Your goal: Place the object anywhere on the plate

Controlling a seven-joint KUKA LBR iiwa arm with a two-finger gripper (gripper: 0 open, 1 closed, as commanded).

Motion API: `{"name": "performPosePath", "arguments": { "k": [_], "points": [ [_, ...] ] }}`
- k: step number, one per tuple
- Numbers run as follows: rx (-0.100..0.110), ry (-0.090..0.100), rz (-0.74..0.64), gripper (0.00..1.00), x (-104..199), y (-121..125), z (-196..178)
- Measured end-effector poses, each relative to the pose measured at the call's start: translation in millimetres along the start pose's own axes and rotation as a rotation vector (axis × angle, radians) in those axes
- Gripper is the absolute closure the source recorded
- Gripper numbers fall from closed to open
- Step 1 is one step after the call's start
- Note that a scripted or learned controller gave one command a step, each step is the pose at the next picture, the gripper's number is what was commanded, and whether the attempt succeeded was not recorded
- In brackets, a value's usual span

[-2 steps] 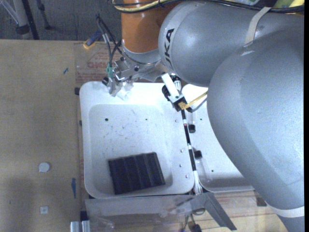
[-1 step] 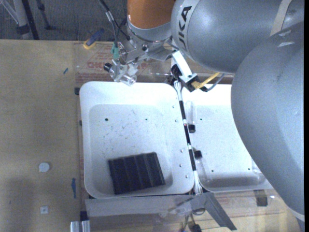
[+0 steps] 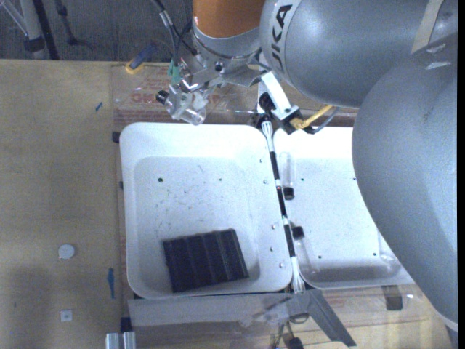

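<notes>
A dark ribbed rectangular plate lies flat in the near part of the left bin, slightly turned. My gripper hangs above the far rim of that bin, well away from the plate and high over the bench. Its pale, translucent tip blurs against the bench behind it, and I make out no object at it. The grey arm with its orange band covers the top and right of the view.
The right bin sits beside the left one, its right part hidden by the arm. A black cable runs along the seam between the bins. A small white disc lies on the tan bench at left.
</notes>
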State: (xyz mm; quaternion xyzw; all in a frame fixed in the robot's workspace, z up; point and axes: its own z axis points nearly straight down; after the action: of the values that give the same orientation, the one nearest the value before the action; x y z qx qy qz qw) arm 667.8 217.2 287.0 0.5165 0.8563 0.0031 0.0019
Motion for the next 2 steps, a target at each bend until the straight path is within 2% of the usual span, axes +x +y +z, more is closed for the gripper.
{"name": "performPosePath", "arguments": {
  "k": [1,2],
  "points": [
    [0.0,-0.001,-0.523,1.0,0.7,-0.2,-42.6],
    [-0.001,-0.001,-0.809,1.0,14.4,-7.1,-101.8]
  ]
}}
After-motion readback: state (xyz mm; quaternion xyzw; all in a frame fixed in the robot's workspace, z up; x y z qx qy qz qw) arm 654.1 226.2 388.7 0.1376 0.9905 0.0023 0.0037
